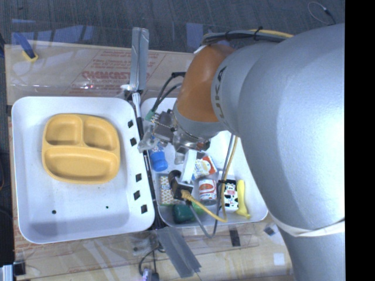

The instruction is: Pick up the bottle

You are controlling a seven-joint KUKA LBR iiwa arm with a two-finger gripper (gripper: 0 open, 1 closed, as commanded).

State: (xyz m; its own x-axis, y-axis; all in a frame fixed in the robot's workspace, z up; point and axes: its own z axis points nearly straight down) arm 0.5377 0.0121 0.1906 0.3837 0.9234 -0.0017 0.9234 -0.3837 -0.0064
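Note:
A small blue bottle (158, 160) lies in the right bin (256, 211), near its left wall. My gripper (150, 139) hangs just above and slightly left of the bottle, low over the bin, under the orange-banded wrist. The view does not show whether it touches the bottle. A white bottle-like container with an orange label (201, 167) lies to the right of the blue one, partly behind the wrist. The grey arm hides much of the right bin.
The left bin (29, 174) holds a yellow divided tray (81, 147). In the right bin's near part lie a can (206, 189), a black-and-white patterned thing (229, 196), a yellow banana (241, 199), a green thing (183, 214) and a patterned pad (166, 189).

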